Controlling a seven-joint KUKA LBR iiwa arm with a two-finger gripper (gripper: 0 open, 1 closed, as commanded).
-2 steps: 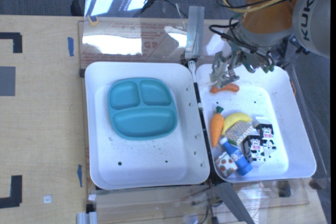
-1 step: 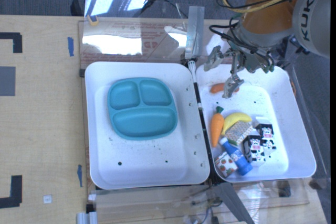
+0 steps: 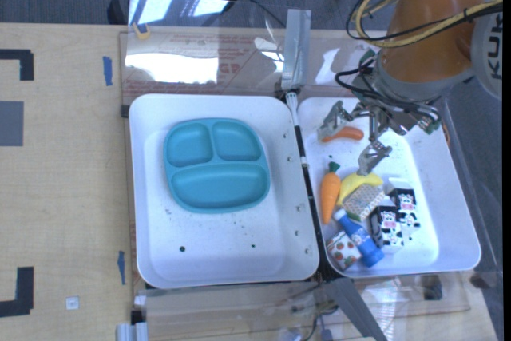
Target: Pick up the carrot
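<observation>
Pincer (image 3: 357, 141) hangs spread and empty over the right bin (image 3: 447, 196), carrot (image 3: 330, 196) lying near its left wall, unpicked.

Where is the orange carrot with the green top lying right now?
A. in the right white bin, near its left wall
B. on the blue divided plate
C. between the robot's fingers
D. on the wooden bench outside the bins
A: the orange carrot with the green top lies in the right white bin beside its left wall, below the gripper, next to a yellow toy.
</observation>
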